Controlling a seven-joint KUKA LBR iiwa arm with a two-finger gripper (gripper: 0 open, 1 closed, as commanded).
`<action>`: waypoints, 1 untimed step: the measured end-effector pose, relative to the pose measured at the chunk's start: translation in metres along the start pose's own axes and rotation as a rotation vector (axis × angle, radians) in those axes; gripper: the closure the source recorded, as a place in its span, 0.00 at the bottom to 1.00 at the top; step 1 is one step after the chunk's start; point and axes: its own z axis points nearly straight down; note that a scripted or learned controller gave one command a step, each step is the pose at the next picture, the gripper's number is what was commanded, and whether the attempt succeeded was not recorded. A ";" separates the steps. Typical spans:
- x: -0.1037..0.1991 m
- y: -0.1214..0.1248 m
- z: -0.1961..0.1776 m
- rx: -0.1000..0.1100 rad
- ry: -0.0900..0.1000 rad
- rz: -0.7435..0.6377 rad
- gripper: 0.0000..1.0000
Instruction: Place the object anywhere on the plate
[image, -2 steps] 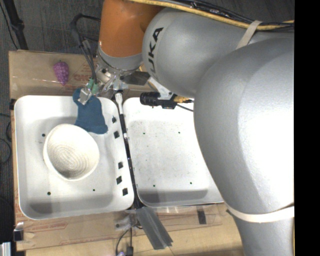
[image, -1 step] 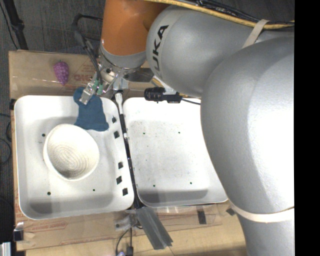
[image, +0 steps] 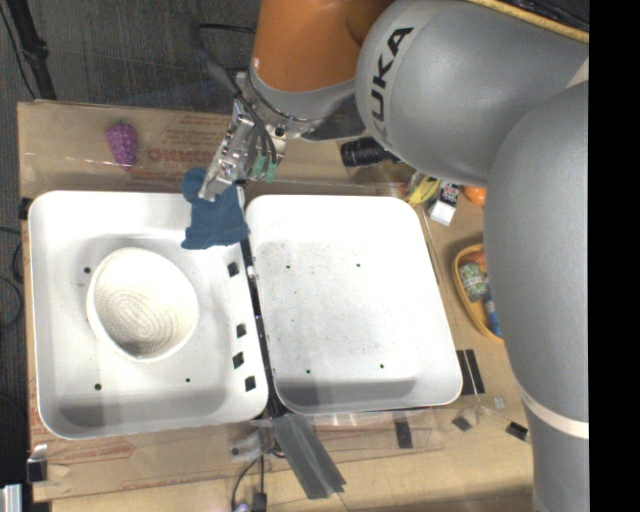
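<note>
- Camera view, the step in hand: the arm is reaching in from the right with its gripper (image: 215, 187) hanging over the back edge of the left bin (image: 60, 215), and a blue cloth (image: 213, 222) is dangling from the fingertips. This is looking like the carry stage, with the object lifted and not yet delivered.
- Camera view, the fingers: they are pinching together on the upper edge of the blue cloth, with little or no gap between them. The tips are small and partly lost against the fabric, so the grasp is probably real, though how deep it goes is hard to judge. The cloth's lower part is drooping over the bin's back right corner, close beside the divide with the right bin (image: 430, 300).
- Camera view, the target: the white plate (image: 145, 303) is lying in the left bin, toward the front and left of the cloth and apart from it.
- Camera view, the next move: the gripper is needing to travel forward and left until the cloth hangs above the plate, then lower and release. Limp fabric may trail over the rim, so centring it matters.
- Camera view, surroundings: a purple object (image: 122, 143) is resting on the bench behind the left bin.
</note>
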 end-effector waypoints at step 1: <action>0.054 0.054 0.066 0.002 0.004 -0.154 1.00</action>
